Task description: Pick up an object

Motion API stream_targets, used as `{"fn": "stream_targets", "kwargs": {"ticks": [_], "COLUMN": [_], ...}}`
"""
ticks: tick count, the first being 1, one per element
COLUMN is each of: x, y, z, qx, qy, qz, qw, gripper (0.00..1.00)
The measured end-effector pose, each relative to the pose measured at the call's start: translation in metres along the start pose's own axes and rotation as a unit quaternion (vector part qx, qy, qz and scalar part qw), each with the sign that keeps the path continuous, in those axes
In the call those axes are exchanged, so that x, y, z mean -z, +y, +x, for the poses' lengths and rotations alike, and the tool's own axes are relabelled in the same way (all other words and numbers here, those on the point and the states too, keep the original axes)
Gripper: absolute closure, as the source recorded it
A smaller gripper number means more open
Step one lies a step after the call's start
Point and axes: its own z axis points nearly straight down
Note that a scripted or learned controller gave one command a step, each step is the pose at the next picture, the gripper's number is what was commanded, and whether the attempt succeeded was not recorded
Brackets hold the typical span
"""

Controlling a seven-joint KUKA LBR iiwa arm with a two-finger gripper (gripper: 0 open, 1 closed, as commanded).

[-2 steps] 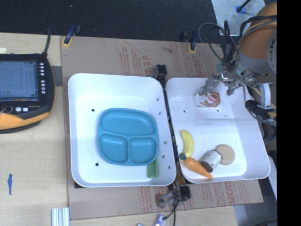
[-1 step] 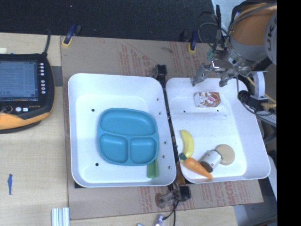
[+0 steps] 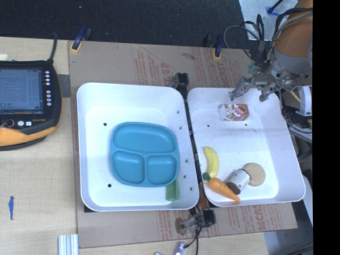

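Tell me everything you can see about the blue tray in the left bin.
The blue tray is a light blue divided plate, smooth and plastic-looking, with rounded corners. It has three compartments: one wide one along the far side and two smaller ones side by side along the near side. It lies flat and right side up on the floor of the left bin, roughly centred, turned slightly askew. At its near right corner, a green object sits against its edge. Nothing lies in its compartments.
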Motion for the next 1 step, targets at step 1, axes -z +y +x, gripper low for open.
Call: {"fn": "stream_targets", "kwargs": {"ticks": [1], "x": [-0.0079], "y": [0.0005], "z": [0.0222], "qx": [0.002], "qy": [0.001], "qz": [0.001], "qw": [1.0], "gripper": [0.0]}}
